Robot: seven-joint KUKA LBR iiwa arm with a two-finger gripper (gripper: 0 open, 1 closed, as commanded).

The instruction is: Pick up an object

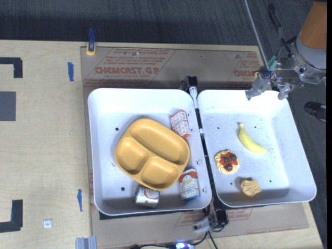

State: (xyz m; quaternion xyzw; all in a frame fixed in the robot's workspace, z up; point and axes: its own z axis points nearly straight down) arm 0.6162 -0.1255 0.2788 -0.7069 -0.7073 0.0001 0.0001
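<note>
Above right bin's (pixel 295 139) corner, open claw (pixel 268 90)

Left bin (pixel 98 139): yellow tray (pixel 151 153) fills the middle, cans crowd its edges. Right bin (pixel 295 154): upper half open; banana (pixel 250 139), tart (pixel 226 161), cookie (pixel 250 187) sit apart.

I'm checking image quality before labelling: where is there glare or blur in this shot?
Camera view: the far corner of the right white bin is washed out by bright glare below the two-finger gripper; the yellow sectioned plastic tray shows soft highlights; the small yellow banana stays sharp; the orange band on the arm looks slightly blurred.
</note>
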